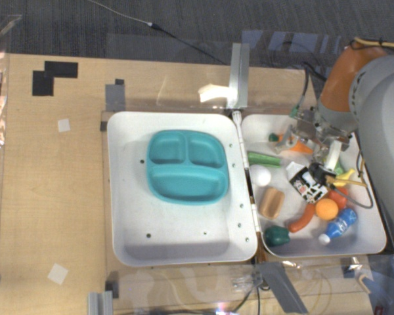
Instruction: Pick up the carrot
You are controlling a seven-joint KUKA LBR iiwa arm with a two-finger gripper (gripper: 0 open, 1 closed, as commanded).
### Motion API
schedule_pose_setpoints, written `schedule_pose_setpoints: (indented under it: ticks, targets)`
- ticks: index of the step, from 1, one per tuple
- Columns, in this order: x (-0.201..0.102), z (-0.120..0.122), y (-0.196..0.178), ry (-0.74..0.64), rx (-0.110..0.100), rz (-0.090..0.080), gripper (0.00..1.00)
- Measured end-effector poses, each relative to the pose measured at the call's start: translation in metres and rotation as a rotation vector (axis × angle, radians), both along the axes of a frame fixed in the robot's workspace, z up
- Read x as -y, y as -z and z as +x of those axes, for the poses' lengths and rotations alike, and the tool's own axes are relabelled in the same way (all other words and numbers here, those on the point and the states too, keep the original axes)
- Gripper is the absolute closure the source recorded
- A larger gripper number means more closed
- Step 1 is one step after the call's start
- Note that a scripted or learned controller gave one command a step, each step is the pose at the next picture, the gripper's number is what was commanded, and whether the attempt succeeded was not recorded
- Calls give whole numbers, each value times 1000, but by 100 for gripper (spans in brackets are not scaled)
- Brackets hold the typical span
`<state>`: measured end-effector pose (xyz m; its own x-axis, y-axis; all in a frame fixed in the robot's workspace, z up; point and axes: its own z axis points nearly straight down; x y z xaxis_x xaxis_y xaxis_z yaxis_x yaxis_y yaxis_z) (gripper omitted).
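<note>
At the near edge of the tabletop (46,195), a grey metal bracket (284,291) sits just below the seam where the two bins meet. On the far left, a black stepped patch (51,77) is stuck flat on the wood.

The left bin (128,235) holds a teal divided plate (187,166), lying flat near its middle and well clear of the walls. A grey upright post (240,77) stands at the far end of the seam between the bins.

The right bin (364,241) is crowded. Along its left side, from far to near, lie a green pod (264,157), a white ball (261,176) just beside it, a tan bread roll (271,202) and a dark green lump (276,235) in the near corner. To the right of these, a red-orange sausage-shaped piece (302,220) slants up toward an orange ball (326,209), and a blue bottle (338,225) lies just beside the ball on its near side.

The carrot (302,147) lies in the far part of the right bin, right of the green pod, its orange body partly hidden under the claw (313,135). The claw hangs directly over it. Whether it is open or closed, or has any hold on the carrot, cannot be told. The grey arm (381,110), with its orange band (345,77), fills the right side above the bin.
</note>
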<state>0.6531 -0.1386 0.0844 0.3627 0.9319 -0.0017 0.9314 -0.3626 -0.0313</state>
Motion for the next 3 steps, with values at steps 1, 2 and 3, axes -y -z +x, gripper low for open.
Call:
schedule_pose_setpoints:
  ticks: [1, 2, 3]
  targets:
    - [0, 5, -14, -4, 21, -7, 100]
    - [56, 11, -1, -333, 8, 7, 100]
    - [56, 11, -1, -333, 8, 5, 0]
